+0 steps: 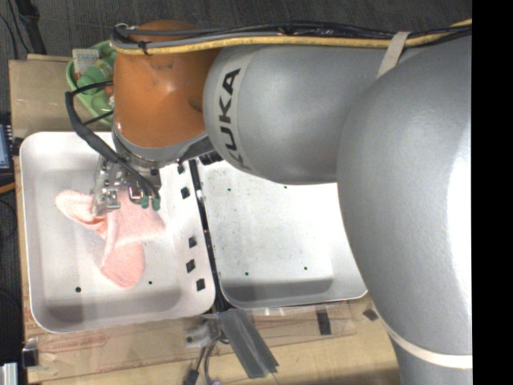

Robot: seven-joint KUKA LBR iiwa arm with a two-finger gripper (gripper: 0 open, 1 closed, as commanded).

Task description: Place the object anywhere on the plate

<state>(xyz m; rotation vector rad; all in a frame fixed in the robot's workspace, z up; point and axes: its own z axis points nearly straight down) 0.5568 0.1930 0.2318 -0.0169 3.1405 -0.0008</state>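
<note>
The claw (pixel 122 192) hangs low over the left bin (pixel 48 295), right above the upper end of a pink sock (pixel 120 239). Its metal fingers and small green-tipped parts sit against the cloth where the sock bends, but whether they are spread or pinched on the fabric cannot be told from this slant; the cloth is not plainly seen between them.

The pink sock lies flat on the floor of the left bin, bent like an elbow. One short pale end points toward the bin's left wall, and the longer end runs down from the claw toward the bin's near wall, finishing in a rounded toe.

Above the claw sits the orange band (pixel 156 83) of the arm (pixel 361 135), with black cables looping beside it. The big grey arm stretches off to the right, covering much of the right bin (pixel 272 247), whose speckled white floor shows beneath it.

Beyond the left bin's far wall, just past the orange band, a green thing (pixel 88 74) peeks out on the wooden bench (pixel 36 95); its shape is mostly hidden by the arm, so whether it is the plate cannot be told.
</note>
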